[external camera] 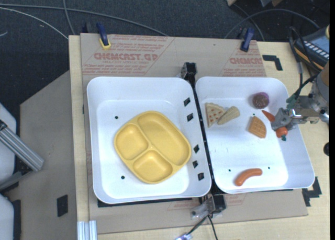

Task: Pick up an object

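Note:
The right bin (225, 173) holds several toy foods. A tan waffle piece (213, 113) and a beige wedge (229, 114) lie at its left. A purple round piece (260, 99) sits at the back, with an orange wedge (257, 127) in front of it and a red-orange sausage (247, 176) near the front wall. A small red-orange carrot (269, 115) with a green tip lies by the right wall. My gripper (285, 121) reaches in from the right and sits low over the carrot's far end, hiding its middle.
The left bin (102, 95) bears a yellow divided plate (152, 146). A black divider with clips (196, 129) runs between the bins. Cables and a dark device (314, 50) lie at the right rear beside the arm.

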